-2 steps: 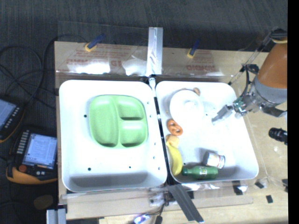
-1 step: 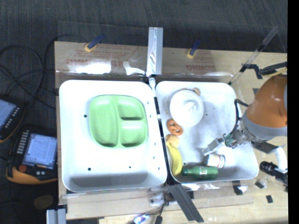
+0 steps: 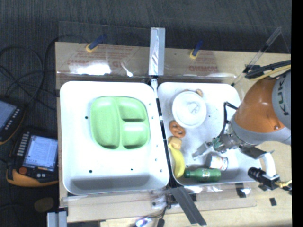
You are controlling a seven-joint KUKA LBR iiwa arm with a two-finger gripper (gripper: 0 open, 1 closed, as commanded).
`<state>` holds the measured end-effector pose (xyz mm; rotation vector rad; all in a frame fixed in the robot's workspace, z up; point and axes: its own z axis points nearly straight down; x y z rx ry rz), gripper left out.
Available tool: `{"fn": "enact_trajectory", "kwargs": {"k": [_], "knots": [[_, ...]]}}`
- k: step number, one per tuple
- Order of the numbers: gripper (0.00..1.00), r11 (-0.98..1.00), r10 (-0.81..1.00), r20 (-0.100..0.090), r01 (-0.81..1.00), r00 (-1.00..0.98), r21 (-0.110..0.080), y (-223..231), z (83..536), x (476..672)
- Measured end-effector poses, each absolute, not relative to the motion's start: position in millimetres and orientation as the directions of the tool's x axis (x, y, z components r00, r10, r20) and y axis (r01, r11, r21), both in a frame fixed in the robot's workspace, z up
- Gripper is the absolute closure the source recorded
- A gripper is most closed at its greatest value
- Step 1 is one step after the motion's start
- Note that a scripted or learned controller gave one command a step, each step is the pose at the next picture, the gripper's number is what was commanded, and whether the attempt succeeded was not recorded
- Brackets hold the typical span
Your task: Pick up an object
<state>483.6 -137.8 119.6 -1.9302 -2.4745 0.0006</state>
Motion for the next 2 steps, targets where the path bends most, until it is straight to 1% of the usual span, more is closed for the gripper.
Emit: {"fn": "enact_trajectory", "kwargs": {"k": [1,2], "knots": [[0.00,0.545,0.838,0.002,0.838,-0.545,-0.002,-106.4,116.8,494.9],[0.00,0.458,0.889,0.001,0.889,-0.458,-0.001,-179.0,103.9,483.6]]}}
